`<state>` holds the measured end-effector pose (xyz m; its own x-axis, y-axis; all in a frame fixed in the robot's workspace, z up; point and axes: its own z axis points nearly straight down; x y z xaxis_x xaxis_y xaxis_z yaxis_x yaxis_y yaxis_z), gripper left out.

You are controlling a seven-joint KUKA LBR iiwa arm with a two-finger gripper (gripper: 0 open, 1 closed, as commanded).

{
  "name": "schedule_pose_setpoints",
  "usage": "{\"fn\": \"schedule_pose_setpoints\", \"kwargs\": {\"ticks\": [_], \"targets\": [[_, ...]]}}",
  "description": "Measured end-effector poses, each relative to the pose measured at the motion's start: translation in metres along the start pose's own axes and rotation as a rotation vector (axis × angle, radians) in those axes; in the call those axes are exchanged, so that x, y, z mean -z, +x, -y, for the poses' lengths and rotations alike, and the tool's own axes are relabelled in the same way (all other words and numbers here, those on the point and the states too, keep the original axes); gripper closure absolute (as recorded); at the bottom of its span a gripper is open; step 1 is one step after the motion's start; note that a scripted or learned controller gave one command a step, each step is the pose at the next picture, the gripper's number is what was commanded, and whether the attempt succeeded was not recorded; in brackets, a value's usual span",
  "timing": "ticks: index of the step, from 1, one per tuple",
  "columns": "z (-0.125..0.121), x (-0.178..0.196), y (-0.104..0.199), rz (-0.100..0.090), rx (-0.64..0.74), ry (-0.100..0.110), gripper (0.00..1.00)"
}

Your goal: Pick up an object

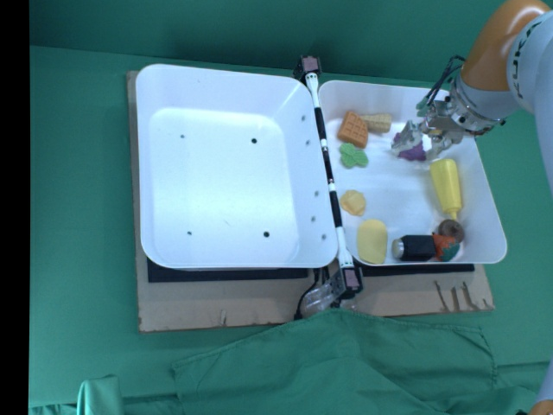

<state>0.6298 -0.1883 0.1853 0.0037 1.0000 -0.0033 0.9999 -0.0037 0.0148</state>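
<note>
My gripper (pixel 413 139) hangs low over the back part of the right bin (pixel 484 199), coming in from the right. A small purple object (pixel 414 152) lies directly under and against its tip. Just left of it sit an orange waffle piece (pixel 352 129), a tan cracker (pixel 377 123) and a green clover-shaped piece (pixel 352 156). A yellow bottle (pixel 447 187) lies in front of the gripper, near the bin's right wall.
Toward the front of the right bin are a small yellow round piece (pixel 352 201), a yellow oblong (pixel 372 240), a black cylinder (pixel 416 248) and a brown, orange and teal lump (pixel 448 239). The left bin (pixel 152 93) adjoins along a black-and-white divider (pixel 327 162). Green cloth (pixel 346 361) bunches at the front.
</note>
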Motion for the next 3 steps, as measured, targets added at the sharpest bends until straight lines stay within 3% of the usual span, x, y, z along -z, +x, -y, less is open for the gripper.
{"fn": "schedule_pose_setpoints", "kwargs": {"ticks": [1,2,3], "targets": [[0.001,0.0,0.0,0.002,0.001,0.001,0.0],[0.029,0.001,0.0,0.004,0.001,-0.002,0.0],[0.097,0.003,-0.001,0.005,-0.002,-0.006,0.0]]}}
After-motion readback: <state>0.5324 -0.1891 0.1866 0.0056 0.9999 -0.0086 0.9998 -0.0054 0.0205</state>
